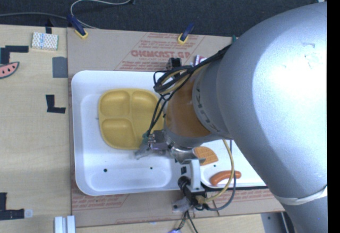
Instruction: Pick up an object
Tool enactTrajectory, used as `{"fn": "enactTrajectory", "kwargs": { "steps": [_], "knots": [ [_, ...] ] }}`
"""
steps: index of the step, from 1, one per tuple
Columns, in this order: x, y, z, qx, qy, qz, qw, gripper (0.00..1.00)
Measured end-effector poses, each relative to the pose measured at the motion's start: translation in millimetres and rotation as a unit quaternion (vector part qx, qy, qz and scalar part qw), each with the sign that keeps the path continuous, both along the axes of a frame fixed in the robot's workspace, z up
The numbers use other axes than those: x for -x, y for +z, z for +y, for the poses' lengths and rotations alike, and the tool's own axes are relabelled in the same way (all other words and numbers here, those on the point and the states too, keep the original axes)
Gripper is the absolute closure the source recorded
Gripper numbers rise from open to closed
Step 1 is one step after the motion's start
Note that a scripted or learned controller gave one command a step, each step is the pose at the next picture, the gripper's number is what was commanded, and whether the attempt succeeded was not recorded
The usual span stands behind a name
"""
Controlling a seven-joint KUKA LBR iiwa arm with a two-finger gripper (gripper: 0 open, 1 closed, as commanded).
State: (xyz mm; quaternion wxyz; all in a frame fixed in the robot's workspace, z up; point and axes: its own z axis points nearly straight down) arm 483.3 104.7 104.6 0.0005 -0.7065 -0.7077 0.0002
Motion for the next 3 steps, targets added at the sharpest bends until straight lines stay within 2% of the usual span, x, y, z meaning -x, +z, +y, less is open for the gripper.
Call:
{"fn": "enactTrajectory", "kwargs": {
  "steps": [1,2,3],
  "knots": [
    [-0.2,52.9,1.7,0.0005,0.000,0.000,1.0000,0.00],
    [-0.6,-19.0,3.3,-0.0025,0.002,0.000,1.0000,0.00],
    [-0.6,-9.5,1.1,-0.0009,0.000,0.000,1.0000,1.00]
  ]
}}
